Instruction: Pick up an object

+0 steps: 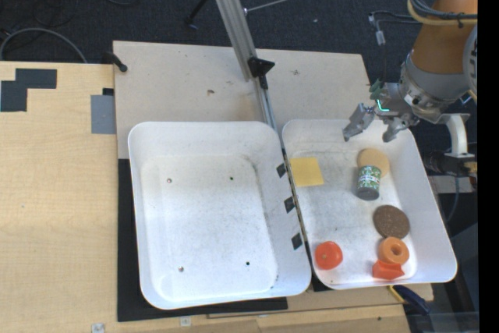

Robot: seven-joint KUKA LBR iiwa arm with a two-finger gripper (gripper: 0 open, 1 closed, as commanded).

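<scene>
The jaws [374,125] hang spread and bare over the right bin's [437,207] far edge. Just below them lies a can [369,174]; a yellow square [306,171], brown disc [391,221] and orange pieces [392,255] lie nearby.

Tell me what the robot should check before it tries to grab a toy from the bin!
1. Gripper open, nothing between its fingers: ok.
2. Gripper above the right bin: ok, near its far edge.
3. Gripper straight over the green can: not ok, the can lies nearer the camera.
4. Can apart from the yellow square: ok.
5. Can apart from the brown disc: ok.
6. Gripper height over the bin: cannot tell.
</scene>
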